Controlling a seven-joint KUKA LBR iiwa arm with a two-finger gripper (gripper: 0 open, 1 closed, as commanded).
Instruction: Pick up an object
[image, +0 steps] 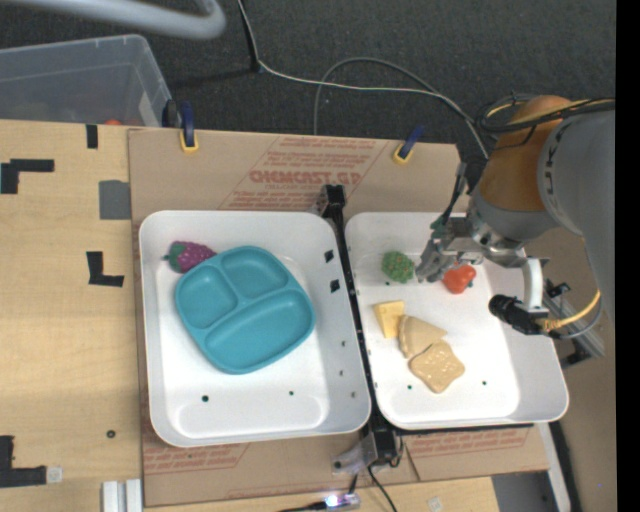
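Note:
My gripper hangs low over the back of the right bin, at the end of the grey arm with its orange band. It sits between a green broccoli piece on its left and a small red tomato-like piece on its right, which touches or is partly covered by the gripper body. Nearer the front lie a yellow cheese wedge and two tan bread pieces, one overlapping the other.
The left bin holds a blue divided plate and a purple-red grape bunch at its back left. A black divider runs between the bins. A clear plastic box stands at the far left.

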